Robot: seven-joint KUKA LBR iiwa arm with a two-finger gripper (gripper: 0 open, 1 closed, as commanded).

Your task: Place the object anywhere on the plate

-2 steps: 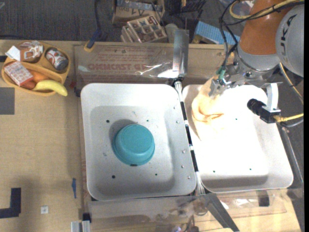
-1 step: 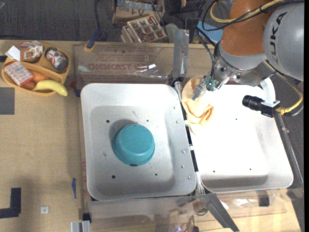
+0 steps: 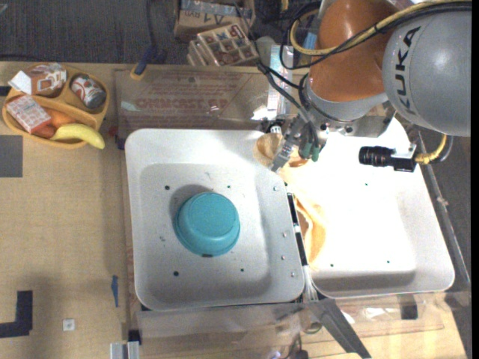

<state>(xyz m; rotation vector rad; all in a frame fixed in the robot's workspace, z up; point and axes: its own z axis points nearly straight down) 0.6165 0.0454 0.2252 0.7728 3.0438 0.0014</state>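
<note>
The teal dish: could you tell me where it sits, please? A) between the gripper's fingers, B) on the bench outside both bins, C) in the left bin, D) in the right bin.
C: the teal dish rests on the left bin floor, well apart from the gripper.

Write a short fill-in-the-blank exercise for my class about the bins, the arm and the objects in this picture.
1. The teal bowl lies in the ___ bin.
2. The yellow banana rests on a tray at the bench's far ___ corner.
3. The gripper hangs above the ___ edge of the right bin.

Missing words: left; left; far
</note>
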